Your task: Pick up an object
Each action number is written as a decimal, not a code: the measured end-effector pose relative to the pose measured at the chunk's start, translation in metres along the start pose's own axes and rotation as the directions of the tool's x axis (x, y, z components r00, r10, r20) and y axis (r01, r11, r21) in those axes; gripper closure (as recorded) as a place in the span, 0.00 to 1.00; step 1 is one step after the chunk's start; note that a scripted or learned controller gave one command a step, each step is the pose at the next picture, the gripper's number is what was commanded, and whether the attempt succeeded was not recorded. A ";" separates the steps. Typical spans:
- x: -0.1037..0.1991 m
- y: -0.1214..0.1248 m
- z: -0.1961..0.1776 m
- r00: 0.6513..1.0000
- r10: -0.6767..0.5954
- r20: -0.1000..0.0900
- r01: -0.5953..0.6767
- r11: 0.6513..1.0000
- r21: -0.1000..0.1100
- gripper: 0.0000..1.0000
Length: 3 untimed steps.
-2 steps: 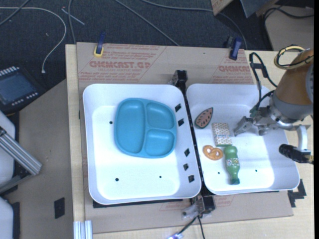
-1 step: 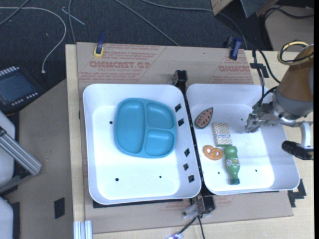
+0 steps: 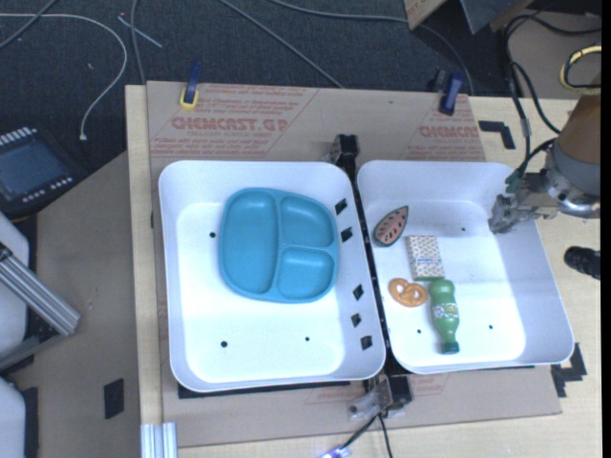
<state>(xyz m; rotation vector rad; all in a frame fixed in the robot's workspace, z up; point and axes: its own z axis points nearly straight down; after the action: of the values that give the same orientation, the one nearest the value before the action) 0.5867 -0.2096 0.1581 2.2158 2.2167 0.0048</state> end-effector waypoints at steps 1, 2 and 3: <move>-0.003 -0.001 -0.045 1.000 0.000 -0.001 0.000 1.000 0.001 1.00; -0.014 0.002 -0.101 1.000 -0.001 0.000 0.001 1.000 0.000 1.00; 0.040 0.021 -0.091 1.000 -0.006 -0.006 0.006 1.000 0.007 1.00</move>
<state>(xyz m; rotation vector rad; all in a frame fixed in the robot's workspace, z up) 0.6066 -0.1693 0.2491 2.2155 2.2297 0.0028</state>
